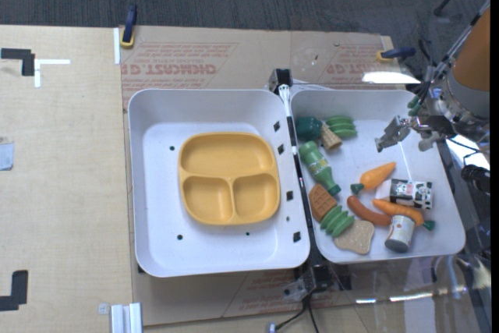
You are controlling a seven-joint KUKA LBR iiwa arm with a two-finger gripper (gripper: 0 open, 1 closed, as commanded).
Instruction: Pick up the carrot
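Carrot (377, 175) lay just below and left of the gripper (392, 133), which hung above the right bin (447, 249), apparently poised for a descent; its state could not be told. A second carrot (399, 210) sat farther below, beside a can (399, 232).

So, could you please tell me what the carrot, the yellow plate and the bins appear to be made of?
Carrot: probably moulded plastic toy food, with a smooth, evenly orange skin and a green stub end.
Yellow plate: likely matte plastic, one flat colour, with rounded moulded compartments.
Bins: seemingly thin white plastic, slightly glossy, with rounded corners and a soft sheen on the walls.
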